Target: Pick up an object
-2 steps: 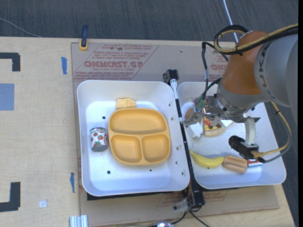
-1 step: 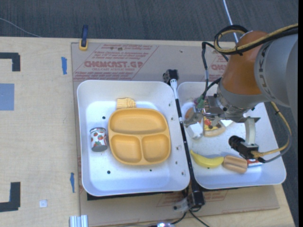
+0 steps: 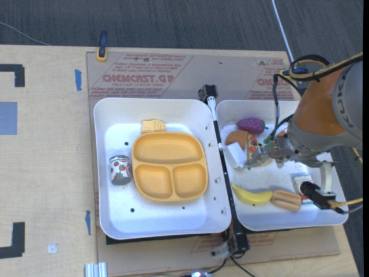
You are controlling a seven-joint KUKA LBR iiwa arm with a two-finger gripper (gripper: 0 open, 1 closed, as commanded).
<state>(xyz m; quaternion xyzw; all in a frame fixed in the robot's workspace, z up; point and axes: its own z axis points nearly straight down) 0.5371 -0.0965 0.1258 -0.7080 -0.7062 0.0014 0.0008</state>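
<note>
Banana is the thing we would pick: it lies at the near edge of the right bin, its long axis running nine to three o'clock, with a hot dog touching its three o'clock end. From our gripper the banana lies at about six o'clock, near but apart. The coming move, as we judge it, is a short pull toward the near wall and a turn of the wrist so the grip crosses the banana's narrow width.

We cannot tell whether the gripper is open or closed; it hangs low over the middle of the right bin, beside a white block. Beyond it, at twelve o'clock, sit an orange lump and a purple piece.

In the left bin, a divided yellow plate fills the centre, a small printed can stands at its nine o'clock, and a yellow waffle-like piece lies at twelve.
</note>
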